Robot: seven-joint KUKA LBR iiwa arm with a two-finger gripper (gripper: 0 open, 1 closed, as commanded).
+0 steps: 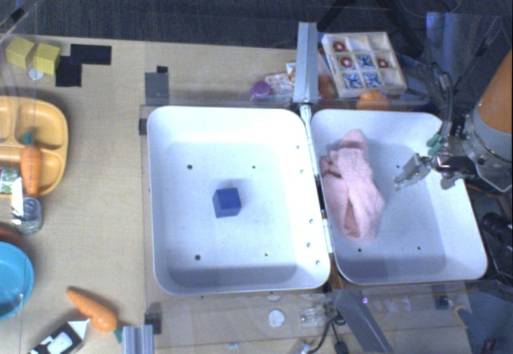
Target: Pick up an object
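The gripper [410,171] hangs over the right bin [461,252], its fingers [405,174] slightly parted with nothing between them. Just to the left of the fingertips lies a crumpled pink cloth [353,184], close but not touched. Much farther left, across the divider, a small blue cube [227,201] sits in the left bin [184,248].

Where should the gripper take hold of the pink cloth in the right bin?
Probably the bunched upper end of the pink cloth, coming straight down from above. It lies limp and elongated on the right bin floor, so its raised folds offer more to pinch than its flatter lower end.
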